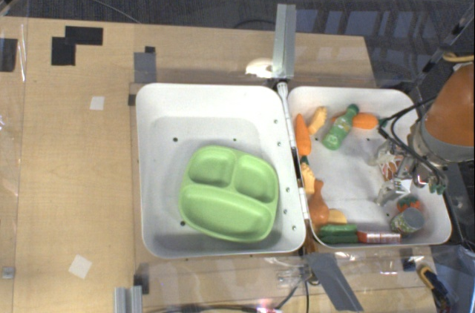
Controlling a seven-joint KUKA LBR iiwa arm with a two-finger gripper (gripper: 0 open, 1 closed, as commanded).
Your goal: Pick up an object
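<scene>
The right bin [349,178] holds several toy food items. An orange carrot [302,135] lies along its left wall, and a green bottle [339,130] and an orange piece [364,121] lie near the back. A green cucumber [338,234] and a pink tube [382,236] rest at the front wall. A round grey-and-red item [410,216] sits in the front right corner. My gripper [393,174] hangs low over the bin's right side, just behind that round item, with cables around it. Nothing shows plainly in its grasp.
A green divided plate [228,193] lies in the left bin [159,156]. The arm's orange band [453,115] overhangs the right bin's right rim. A metal post [284,41] stands behind the seam between the bins. An orange pear-shaped toy [319,209] is near the divider.
</scene>
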